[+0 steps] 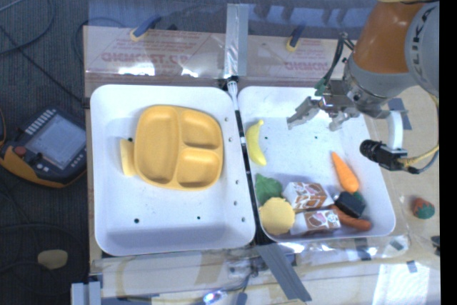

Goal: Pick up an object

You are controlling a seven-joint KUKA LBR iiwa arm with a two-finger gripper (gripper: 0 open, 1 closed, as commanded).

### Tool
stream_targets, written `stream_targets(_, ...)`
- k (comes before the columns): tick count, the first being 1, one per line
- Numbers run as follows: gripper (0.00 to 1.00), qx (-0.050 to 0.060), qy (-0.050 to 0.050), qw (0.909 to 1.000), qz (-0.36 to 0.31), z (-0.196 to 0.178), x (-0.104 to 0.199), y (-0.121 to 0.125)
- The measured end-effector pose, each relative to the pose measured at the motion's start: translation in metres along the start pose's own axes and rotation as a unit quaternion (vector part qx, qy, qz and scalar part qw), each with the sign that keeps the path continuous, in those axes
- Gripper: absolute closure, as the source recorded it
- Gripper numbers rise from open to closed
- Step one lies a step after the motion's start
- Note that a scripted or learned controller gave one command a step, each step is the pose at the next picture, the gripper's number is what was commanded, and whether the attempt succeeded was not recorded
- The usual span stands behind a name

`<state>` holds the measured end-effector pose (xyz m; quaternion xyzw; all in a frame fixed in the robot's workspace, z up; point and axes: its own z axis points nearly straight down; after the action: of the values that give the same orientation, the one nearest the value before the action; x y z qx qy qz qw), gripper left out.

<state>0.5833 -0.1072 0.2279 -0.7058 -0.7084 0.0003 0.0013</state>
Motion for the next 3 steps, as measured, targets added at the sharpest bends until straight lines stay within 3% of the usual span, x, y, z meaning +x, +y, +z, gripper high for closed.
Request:
stream_targets(1, 0.00, 0.001, -0.001, 0.9992, 0.039, 0.072, -0.077, -0.044)
stream_targets(2, 0.00, -0.009, 0.001, 0.9999, 0.015, 0.137, -0.094, -0.058)
stream_targets(3, 0.00, -0.006, 0.001, 0.9987, 0.051, 0.138, -0.091, -0.011)
